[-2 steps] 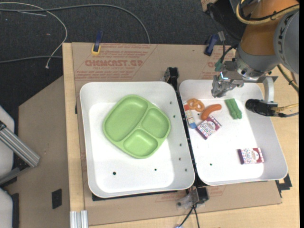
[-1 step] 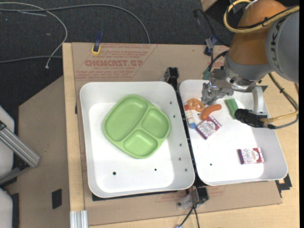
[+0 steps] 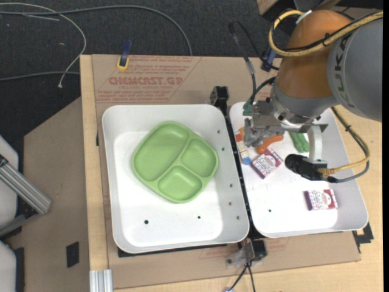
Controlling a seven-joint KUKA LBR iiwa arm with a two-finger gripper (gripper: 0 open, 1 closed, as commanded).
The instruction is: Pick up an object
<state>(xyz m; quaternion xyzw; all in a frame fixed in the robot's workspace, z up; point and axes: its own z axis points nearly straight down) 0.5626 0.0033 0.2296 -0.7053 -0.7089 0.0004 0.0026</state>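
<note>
Bench: cardboard sheet [image 3: 146,78] under two white bins | left bin [image 3: 121,212]: green divided plate [image 3: 175,161] | gripper [image 3: 256,140]: over right bin [image 3: 292,221], finger state indiscernible | floor: dark carpet [image 3: 48,47], cables

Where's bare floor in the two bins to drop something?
Left bin: free strip along the near wall and the left wall, around the green divided plate. Right bin: free near-left corner, below the purple packet and left of the small carton. Crowded: the right bin's far half, where the pincer hangs over the orange item and green item.
</note>
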